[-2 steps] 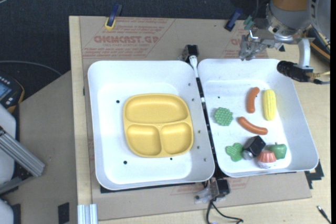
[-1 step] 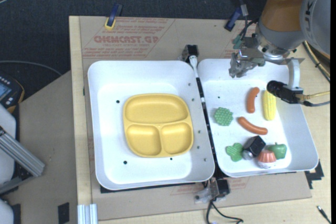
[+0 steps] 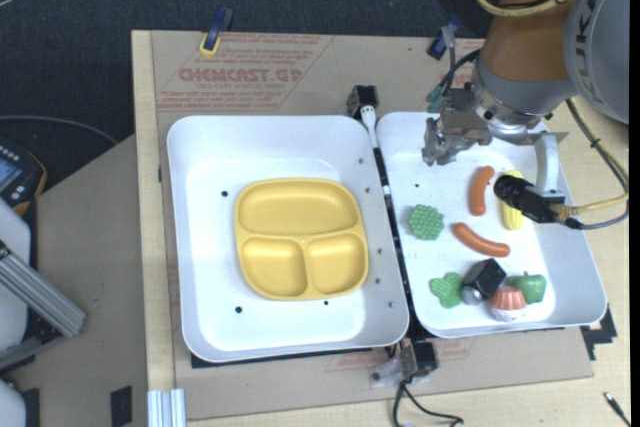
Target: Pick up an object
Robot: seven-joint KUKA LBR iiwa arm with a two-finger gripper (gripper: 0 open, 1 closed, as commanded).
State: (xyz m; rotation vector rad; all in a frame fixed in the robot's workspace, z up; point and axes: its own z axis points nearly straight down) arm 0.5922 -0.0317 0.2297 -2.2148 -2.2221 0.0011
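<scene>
Orange toy sausage lies in right white bin, second sausage just below, green knobbly piece beside. Gripper hovers near bin's upper left; finger state impossible to tell. Yellow compartment tray sits in left bin.

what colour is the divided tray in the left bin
Yellow: the divided tray shows clearly in the camera view.

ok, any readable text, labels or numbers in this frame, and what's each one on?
"CHEMCAST GP" in large red letters, on the brown protective paper covering the board under the bins.
Smaller red lines above and below that brand on the same paper: too small and blurred to read.
No text legible on the white bins, the yellow tray or the toy food.
</scene>
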